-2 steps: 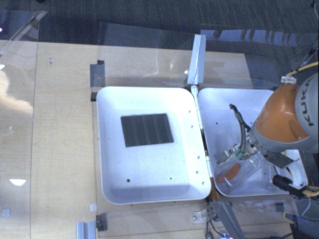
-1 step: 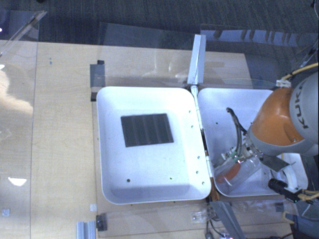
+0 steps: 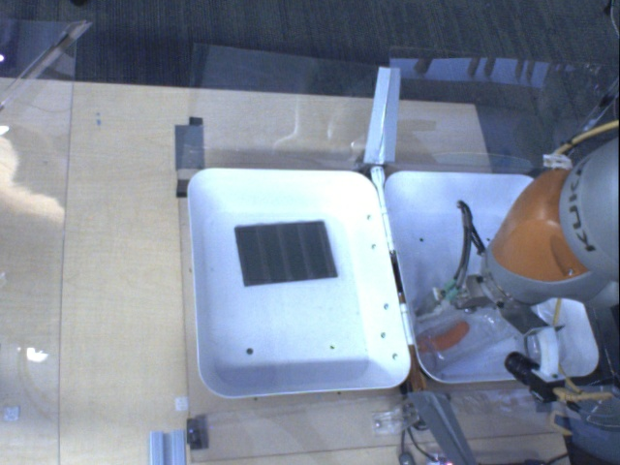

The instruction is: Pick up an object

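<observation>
The arm reaches into the right bin [image 3: 426, 211] from the right, its orange band over the bin's middle. My gripper [image 3: 459, 299] is low near the bin's front left part. Just below it lies a red-orange elongated object [image 3: 444, 337], apparently under or inside clear plastic. A small green bit [image 3: 447, 292] sits right by the gripper; whether it is touched cannot be made out. A dark grey ribbed rectangular pad [image 3: 286, 253] lies flat in the left bin [image 3: 291, 356], far from the gripper.
A white object [image 3: 573, 345] lies at the front right of the right bin, partly behind the arm. The divider between the two bins runs close to the left of the gripper. A metal upright [image 3: 382, 114] stands behind the bins.
</observation>
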### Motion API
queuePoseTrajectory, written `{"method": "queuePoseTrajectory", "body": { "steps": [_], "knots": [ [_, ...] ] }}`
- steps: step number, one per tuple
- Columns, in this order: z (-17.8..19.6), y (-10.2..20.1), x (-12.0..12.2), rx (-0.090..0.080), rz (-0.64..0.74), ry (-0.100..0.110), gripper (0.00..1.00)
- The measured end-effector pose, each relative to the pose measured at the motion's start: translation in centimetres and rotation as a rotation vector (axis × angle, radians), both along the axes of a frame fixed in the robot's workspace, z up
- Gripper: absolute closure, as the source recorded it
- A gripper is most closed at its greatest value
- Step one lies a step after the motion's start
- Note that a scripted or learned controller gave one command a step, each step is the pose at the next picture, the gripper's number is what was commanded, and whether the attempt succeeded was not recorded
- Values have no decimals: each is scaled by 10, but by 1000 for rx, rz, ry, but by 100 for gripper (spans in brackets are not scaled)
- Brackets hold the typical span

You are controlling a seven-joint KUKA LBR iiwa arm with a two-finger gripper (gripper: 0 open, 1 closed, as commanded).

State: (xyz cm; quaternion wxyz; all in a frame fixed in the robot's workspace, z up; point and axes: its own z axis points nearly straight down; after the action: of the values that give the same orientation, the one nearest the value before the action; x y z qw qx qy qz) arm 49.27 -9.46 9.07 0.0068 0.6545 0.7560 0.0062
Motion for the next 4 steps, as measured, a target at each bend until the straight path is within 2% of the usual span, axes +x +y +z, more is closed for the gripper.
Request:
{"method": "queuePoseTrajectory", "body": {
  "steps": [1, 2, 3, 4],
  "knots": [
    [-1, -10, 51, -2, -20, 3, 0],
    [-4, -18, 178, -2, -39, 12, 0],
    [122, -106, 139, -2, -112, 9, 0],
    [114, -97, 65, 0, -195, 15, 0]
  ]
}}
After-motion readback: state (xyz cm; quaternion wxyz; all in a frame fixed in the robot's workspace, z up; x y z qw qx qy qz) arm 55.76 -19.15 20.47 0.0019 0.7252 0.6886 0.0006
